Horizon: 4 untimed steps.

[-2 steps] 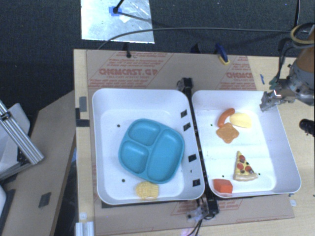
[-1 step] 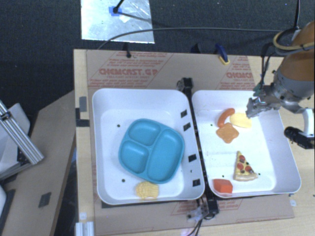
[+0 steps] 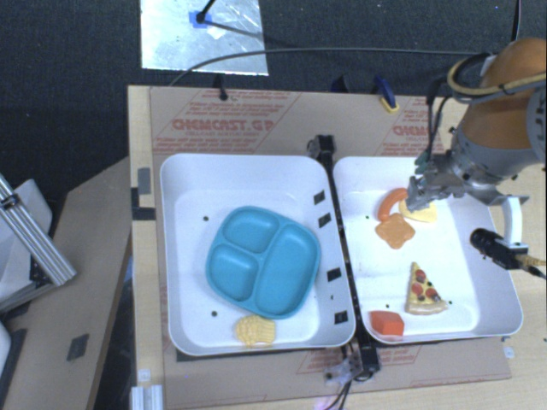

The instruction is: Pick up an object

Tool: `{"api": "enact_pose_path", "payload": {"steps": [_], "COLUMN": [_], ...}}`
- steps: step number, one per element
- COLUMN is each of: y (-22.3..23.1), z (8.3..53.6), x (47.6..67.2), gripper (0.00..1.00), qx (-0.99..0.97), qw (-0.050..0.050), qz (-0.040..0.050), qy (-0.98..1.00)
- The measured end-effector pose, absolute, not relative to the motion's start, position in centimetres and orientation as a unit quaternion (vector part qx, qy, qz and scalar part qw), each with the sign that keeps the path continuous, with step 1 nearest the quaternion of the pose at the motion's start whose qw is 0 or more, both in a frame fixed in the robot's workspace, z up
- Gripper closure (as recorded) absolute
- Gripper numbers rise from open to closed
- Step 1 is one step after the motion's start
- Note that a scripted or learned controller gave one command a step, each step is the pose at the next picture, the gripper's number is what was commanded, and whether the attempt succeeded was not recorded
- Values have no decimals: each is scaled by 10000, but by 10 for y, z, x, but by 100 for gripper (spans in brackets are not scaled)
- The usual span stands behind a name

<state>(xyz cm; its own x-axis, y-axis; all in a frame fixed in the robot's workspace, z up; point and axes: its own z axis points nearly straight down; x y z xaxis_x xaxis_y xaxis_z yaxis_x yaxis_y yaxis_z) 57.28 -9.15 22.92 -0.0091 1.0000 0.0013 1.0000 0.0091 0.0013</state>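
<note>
In the right bin (image 3: 491,254), near its far left corner, three small pieces of toy food lie bunched together: an orange-red curved piece (image 3: 391,202), a pale yellow piece (image 3: 422,213) just to its right, and an orange-brown flat piece (image 3: 396,231) in front of them, touching or nearly touching the curved one. The hand (image 3: 420,196) is down right at this cluster, its tip over the gap between the curved piece and the yellow piece and covering part of the yellow one. I cannot tell how the hand is set or whether it has hold of anything (the slanted view from above hides its tip against the food).

Further toward the near side of the same bin, a pizza slice (image 3: 422,291) lies flat, well apart from the cluster, and a red-orange block (image 3: 387,322) sits in the near left corner against the wall.

The arm (image 3: 500,118) comes in from the right, its orange band above the grey wrist, with a black cable looping over it.

The left bin (image 3: 184,229) holds a blue divided plate (image 3: 262,261) with three compartments, lying in the middle, and a yellow corn-like piece (image 3: 255,330) at the near wall, just in front of the plate.

Both bins sit side by side on a brown sheet printed with red lettering, which covers the bench (image 3: 256,118). Beyond it, on the dark floor, lies a shiny silver sheet (image 3: 203,24) with a bit of blue tape.
</note>
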Motion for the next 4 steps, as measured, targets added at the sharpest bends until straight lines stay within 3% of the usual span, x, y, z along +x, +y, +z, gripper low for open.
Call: {"api": "enact_pose_path", "payload": {"steps": [1, 3, 4], "y": [-40, 55, 103], "z": [238, 227, 235], "x": [554, 537, 513], "gripper": [100, 100, 100], "qx": [-7036, -7036, -7035], "qw": [7, 10, 10], "qz": [-8, -5, -4], "qy": [-7106, -7106, -7107]}}
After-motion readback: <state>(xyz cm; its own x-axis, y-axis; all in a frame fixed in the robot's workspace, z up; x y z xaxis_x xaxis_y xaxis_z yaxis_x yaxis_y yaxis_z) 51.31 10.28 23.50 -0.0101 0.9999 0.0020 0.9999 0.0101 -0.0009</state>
